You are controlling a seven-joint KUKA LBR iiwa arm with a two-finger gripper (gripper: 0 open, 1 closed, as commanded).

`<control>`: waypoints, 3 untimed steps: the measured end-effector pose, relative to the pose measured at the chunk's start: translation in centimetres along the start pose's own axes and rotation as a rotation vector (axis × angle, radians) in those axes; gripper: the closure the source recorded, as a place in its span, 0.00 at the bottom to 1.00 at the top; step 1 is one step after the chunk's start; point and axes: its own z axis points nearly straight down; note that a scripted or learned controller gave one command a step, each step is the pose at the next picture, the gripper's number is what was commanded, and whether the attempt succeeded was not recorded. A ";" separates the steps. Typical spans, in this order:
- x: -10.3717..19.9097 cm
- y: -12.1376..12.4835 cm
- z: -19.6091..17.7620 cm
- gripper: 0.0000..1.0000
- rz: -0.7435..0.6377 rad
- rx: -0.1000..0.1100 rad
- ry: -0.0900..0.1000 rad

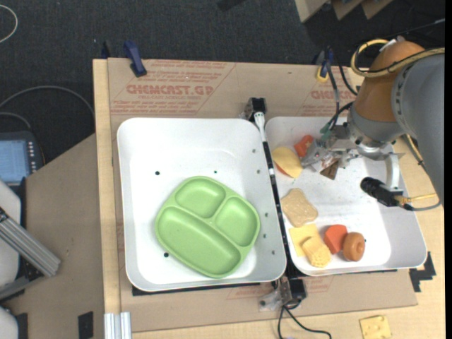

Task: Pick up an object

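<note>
My gripper (325,161) hangs low over the back part of the right bin (399,221), on the grey arm with the orange band (378,94). Just to its left lie a small red piece (304,145) and a yellow-orange rounded slice (287,162). Nearer the front are a slice of bread (299,205), a yellow block (304,233), a corn cob (318,256), a red-orange piece (335,237) and a brownish-orange round fruit (354,246). Something small and brown shows at the gripper's tip; I cannot tell whether it is part of the tool.
The left bin (141,161) holds a green divided plate (207,224). A black divider strip (267,161) runs between the two bins. Both bins rest on a cardboard sheet (176,87) clamped at the back.
</note>
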 end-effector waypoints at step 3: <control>-0.1 2.7 0.5 0.00 0.012 0.048 0.013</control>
